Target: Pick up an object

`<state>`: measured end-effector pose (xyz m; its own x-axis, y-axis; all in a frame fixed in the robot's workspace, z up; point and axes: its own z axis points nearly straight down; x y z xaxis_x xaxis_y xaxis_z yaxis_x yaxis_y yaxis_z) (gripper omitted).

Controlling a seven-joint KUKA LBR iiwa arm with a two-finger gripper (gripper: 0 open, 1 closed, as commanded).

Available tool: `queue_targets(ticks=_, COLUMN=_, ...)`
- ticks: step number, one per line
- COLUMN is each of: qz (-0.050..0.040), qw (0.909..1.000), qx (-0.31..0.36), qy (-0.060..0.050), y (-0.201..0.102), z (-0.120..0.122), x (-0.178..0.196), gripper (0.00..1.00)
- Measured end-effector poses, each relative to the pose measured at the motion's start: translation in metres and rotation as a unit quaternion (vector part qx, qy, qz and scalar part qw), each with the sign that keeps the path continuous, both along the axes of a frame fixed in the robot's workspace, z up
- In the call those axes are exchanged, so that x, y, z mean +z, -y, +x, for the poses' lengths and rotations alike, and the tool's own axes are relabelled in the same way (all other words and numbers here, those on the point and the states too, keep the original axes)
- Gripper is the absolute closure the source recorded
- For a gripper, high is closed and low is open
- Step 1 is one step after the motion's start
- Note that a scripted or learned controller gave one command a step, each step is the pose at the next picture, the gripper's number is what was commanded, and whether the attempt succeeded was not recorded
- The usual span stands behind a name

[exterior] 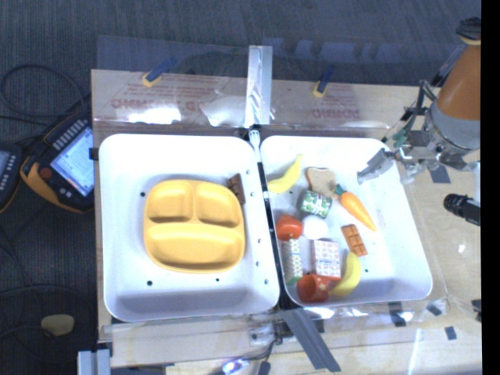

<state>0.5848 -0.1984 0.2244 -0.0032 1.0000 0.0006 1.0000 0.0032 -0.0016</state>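
Left of frame, a handheld controller with a lit screen (69,165) lies on the dark floor beside the bench. The left white plastic bin (117,287) holds a yellow divided plastic tray (194,225) at its centre, with a small brown block (236,186) touching the tray's upper-right corner near the divider. The right white bin (406,256) holds the clutter: yellow toy banana (287,174) upper left, tan bread slice (320,179), green-labelled can (315,203), red tomato (288,227), a white-and-pink printed box (326,258), a second banana (350,274) lower down, a small orange-brown bar (354,239). The orange toy carrot (357,208) lies in the upper middle of that bin, long axis running diagonally from upper left, green tip, to lower right. The two-finger gripper (377,167) hangs at the upper right of the bin, above the rim area, nothing between its fingers; spread not readable here, so released or clenched I cannot tell. The carrot looks like the nearest pick: it sits just down and left of the claw, close by, so a short reach that way and a descent across its axis seems needed.
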Motion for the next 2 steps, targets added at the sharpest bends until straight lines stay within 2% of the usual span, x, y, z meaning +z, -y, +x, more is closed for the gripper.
queue_targets(ticks=1, qz=-0.0013, qw=0.9996, qx=0.029, qy=0.001, y=-0.0051, z=0.0056, x=-0.1319, gripper=0.00)
queue_targets(ticks=2, qz=0.0001, qw=0.9996, qx=0.029, qy=0.002, y=-0.0065, z=0.0062, x=-0.1230, gripper=1.00)
